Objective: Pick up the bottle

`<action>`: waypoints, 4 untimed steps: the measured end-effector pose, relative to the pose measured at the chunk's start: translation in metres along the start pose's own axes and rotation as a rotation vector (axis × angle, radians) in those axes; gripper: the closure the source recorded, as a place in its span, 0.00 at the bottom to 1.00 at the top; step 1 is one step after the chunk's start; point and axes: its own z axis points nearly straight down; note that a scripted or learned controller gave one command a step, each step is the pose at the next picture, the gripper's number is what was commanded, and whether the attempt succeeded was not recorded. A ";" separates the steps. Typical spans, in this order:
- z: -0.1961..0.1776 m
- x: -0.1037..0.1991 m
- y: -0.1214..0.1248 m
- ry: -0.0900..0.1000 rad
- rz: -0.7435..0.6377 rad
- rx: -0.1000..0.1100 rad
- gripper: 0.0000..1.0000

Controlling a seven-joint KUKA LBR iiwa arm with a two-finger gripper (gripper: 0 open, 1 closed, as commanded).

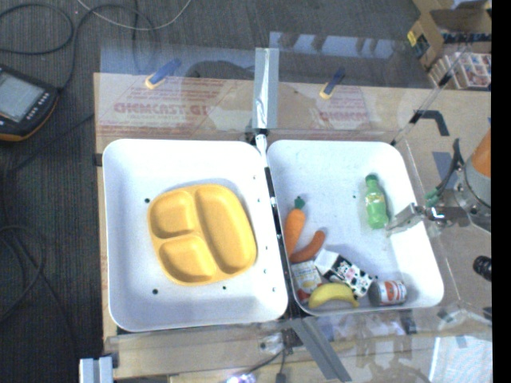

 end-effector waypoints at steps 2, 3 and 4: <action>0.109 0.006 0.081 0.005 0.031 -0.007 0.00; 0.105 0.005 0.080 0.004 0.031 0.001 1.00; 0.021 0.050 0.088 -0.003 0.163 0.000 1.00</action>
